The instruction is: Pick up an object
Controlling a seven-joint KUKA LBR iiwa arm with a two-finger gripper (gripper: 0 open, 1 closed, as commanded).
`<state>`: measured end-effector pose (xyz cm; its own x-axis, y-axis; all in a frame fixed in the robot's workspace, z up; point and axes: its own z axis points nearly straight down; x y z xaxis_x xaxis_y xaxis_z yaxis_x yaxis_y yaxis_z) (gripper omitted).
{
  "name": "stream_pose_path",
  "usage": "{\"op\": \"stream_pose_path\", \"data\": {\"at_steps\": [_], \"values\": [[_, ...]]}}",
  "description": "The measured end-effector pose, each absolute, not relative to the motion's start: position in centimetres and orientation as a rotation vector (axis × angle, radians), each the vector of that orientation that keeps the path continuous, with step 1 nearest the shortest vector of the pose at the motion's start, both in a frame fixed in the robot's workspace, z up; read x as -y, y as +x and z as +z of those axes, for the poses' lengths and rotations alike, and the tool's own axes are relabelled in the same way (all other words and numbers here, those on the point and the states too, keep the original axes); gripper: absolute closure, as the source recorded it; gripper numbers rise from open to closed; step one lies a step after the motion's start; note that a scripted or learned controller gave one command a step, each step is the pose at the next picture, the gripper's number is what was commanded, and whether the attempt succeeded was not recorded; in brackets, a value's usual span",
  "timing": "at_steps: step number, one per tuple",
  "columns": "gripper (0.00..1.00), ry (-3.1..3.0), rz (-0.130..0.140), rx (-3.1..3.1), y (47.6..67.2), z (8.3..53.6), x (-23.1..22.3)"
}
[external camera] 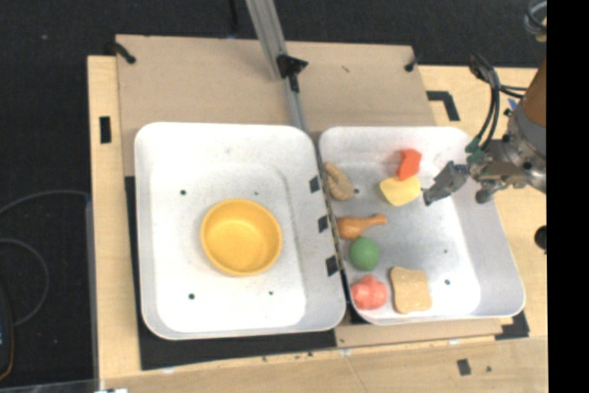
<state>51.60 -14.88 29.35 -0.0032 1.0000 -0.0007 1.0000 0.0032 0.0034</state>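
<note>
Jaws (pixel 433 190) at unclear spread, tips just beside yellow piece (pixel 399 190) in right bin (pixel 497 239), arm slanting in from right.

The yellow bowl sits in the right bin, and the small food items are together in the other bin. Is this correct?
Not quite. The camera view shows the yellow bowl in the left bin, not the right one. The small food items, such as the green ball, are together in the right bin.
</note>
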Motion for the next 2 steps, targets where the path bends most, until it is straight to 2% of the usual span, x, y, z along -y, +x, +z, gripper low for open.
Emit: {"op": "stream_pose_path", "data": {"at_steps": [1,2], "values": [[0.00,2.217,0.004,-2.221,51.6,29.4,14.9],[0.00,2.222,-0.004,-2.221,51.8,25.1,14.8]]}}
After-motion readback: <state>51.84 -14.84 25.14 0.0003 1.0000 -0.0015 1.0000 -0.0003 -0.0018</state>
